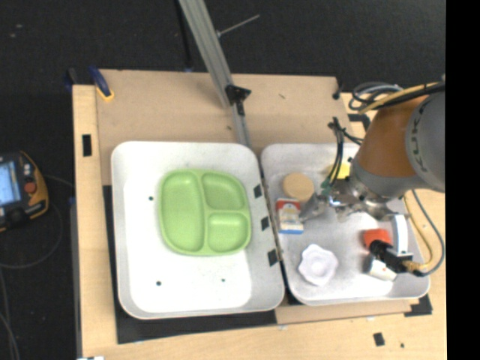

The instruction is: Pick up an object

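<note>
Gripper point(315, 207): low over the right bin point(345, 285), in its upper middle; released or clenched cannot be told; nothing seen in its grasp.
Arm point(390, 145): grey with an orange band, reaching in from the right, above the right bin's upper right part.
Right bin, contents:
- box point(289, 217), small, red, white and blue, just left of the gripper, near the bin's left wall.
- disc point(298, 185), tan, round, just above the box.
- cup point(317, 265), white, crumpled, near the lower edge, apart from the box.
- red item point(376, 238), right side, partly hidden.

Left bin point(139, 280), contents:
- tray point(204, 212), green, three compartments, lying flat near the centre.

Table point(150, 103): tan, bearing both bins side by side.
</note>
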You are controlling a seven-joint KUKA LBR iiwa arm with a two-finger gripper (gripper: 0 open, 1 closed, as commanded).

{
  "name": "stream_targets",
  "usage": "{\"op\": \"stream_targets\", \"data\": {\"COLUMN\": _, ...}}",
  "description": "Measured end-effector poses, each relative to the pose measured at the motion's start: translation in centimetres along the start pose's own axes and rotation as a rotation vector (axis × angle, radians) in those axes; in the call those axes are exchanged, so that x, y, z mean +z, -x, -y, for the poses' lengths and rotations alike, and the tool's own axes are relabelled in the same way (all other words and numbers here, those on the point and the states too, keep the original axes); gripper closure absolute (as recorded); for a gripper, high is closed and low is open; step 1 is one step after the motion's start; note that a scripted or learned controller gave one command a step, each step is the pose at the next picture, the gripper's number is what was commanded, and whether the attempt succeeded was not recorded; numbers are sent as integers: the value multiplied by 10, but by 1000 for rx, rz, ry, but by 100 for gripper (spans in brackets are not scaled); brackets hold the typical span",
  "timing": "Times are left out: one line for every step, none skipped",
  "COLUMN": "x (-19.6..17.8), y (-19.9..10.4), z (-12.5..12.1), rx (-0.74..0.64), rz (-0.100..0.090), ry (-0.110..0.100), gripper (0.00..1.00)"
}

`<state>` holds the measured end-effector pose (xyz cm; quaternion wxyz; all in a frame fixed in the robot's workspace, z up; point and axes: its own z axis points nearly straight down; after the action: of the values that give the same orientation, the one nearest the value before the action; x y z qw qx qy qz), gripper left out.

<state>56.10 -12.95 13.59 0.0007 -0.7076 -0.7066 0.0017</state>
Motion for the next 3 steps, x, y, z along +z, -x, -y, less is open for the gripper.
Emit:
{"op": "stream_targets", "data": {"x": -15, "y": 0, "z": -2, "rx": 3, "rz": -1, "ry": 8, "gripper": 100}}
{"op": "stream_targets", "data": {"x": -59, "y": 6, "z": -3, "rx": 2, "rz": 0, "ry": 10, "gripper": 100}}
{"op": "stream_targets", "data": {"x": -123, "y": 10, "z": -1, "rx": -4, "rz": 1, "ry": 12, "gripper": 100}}
